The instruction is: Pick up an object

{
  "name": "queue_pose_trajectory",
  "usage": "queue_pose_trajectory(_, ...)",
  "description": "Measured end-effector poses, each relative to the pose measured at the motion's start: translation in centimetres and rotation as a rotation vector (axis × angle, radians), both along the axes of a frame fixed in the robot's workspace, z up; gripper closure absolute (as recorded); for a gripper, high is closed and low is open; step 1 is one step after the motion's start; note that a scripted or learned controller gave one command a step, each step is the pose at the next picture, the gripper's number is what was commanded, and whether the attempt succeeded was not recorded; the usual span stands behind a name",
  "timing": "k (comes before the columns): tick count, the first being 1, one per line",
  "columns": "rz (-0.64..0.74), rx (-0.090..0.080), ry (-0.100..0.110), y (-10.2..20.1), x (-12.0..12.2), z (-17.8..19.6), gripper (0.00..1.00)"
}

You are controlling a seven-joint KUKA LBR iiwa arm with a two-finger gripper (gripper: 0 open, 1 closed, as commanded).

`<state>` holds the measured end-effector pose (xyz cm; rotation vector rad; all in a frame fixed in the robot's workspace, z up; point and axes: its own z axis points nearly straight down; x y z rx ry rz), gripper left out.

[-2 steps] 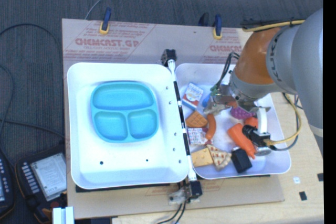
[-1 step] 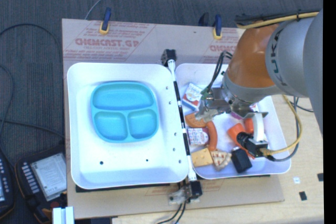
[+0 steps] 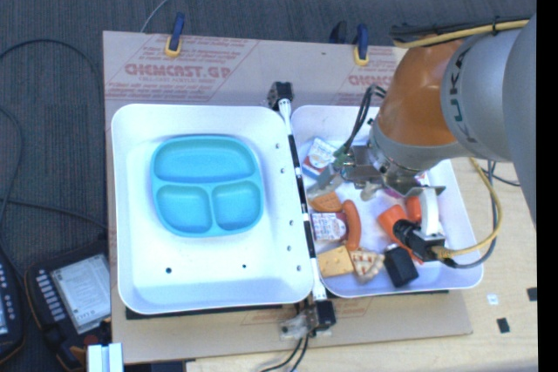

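Seen from the fixed camera above, looking down at a slant, the scene read as follows.

Surface: a brown board (image 3: 174,70) printed with reddish lettering lay on top, held by two blue-and-yellow clamps (image 3: 178,29) at its far edge.

Left bin: a shallow white bin (image 3: 131,213) held a light blue plastic tray with three compartments (image 3: 207,185), one wide compartment at the far side and two smaller ones at the near side.

Right bin: a shallow white bin (image 3: 462,213) lay just beside the left one, their inner rims touching along a dark divider.

Arm: the grey arm with an orange band (image 3: 436,100) reached in from the right and hung over the far half of the right bin, covering much of it.

Gripper: the gripper (image 3: 349,172) pointed toward the left side of the right bin, low among the toys; how far its fingers stood apart could not be told, and nothing was seen between them.

Objects: toy food crowded the near part of the right bin. An orange sausage-shaped piece (image 3: 353,222) lay near the middle, a yellow cheese-like wedge (image 3: 334,261) at the near left corner, a pizza-slice piece (image 3: 366,264) just beside it, and a small black block (image 3: 400,267) near the front rim. A white wrapped packet (image 3: 320,152) lay at the far left, near the gripper.
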<state>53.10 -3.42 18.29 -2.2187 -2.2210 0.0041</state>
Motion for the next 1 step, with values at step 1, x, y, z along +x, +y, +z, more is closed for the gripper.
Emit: queue_pose_trajectory(1,0.001,0.004,-0.004,-5.82,-2.37,-8.86,0.0)
